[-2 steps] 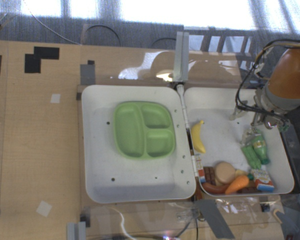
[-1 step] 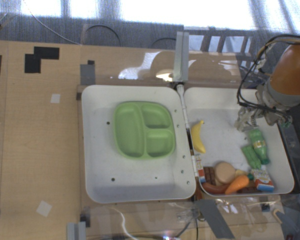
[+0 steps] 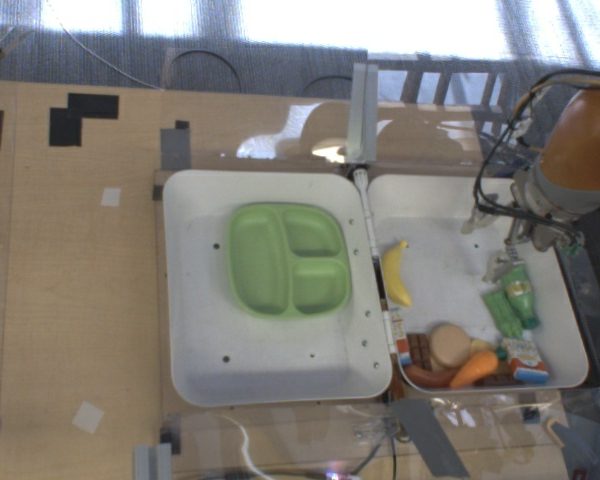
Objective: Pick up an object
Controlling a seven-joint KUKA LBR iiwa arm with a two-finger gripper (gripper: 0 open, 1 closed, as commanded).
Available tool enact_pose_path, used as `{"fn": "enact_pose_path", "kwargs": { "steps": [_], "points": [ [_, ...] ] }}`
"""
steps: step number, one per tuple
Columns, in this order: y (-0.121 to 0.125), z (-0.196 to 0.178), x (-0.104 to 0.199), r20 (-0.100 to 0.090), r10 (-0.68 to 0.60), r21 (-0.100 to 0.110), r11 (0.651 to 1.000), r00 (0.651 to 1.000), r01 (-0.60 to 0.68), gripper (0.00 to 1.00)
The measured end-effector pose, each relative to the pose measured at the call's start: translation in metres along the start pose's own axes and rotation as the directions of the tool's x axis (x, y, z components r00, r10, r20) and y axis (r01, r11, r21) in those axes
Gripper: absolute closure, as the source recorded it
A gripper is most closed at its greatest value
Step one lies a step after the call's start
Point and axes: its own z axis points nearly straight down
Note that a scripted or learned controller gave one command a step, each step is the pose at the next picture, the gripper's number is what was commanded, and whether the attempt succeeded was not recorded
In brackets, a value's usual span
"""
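The arm (image 3: 578, 148) came in from the upper right of the frame, its orange band high at the right edge and the wrist bent down over the right bin (image 3: 430, 218). The gripper (image 3: 507, 258) hung low at the right side of that bin, just above the upper end of a green bottle (image 3: 520, 298). Whether it was spread or pressed together I could not tell; nothing showed between its tips.

There were two white bins side by side. The left bin (image 3: 200, 348) held one green plate (image 3: 285, 259) with three compartments, lying flat near its middle. The right bin held one banana (image 3: 395, 273), one bottle, one green packet (image 3: 501, 314), one carrot (image 3: 473, 369), one round tan piece (image 3: 449, 345), one sausage (image 3: 428, 376), one dark brown bar (image 3: 417, 349) and one small white carton (image 3: 526, 362).

The bottle lay at the right of its bin with its long axis running nearly up and down the frame, the upper end towards the gripper. The packet lay just beside it on its left, tilted the same way. The banana lay against the bin's left wall, long axis up and down the frame, its curve bulging right. The carrot pointed to the lower left, its leafy end to the upper right.
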Motion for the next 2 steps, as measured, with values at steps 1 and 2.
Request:
{"fn": "enact_pose_path", "kwargs": {
  "steps": [1,2],
  "points": [
    [0.002,0.015,0.019,-0.012,0.138,-0.002,0.99,0.99,-0.138,0.0],
    [0.001,-0.001,0.014,0.005,0.134,0.002,0.991,0.991,-0.134,1.0]
  ]
}}
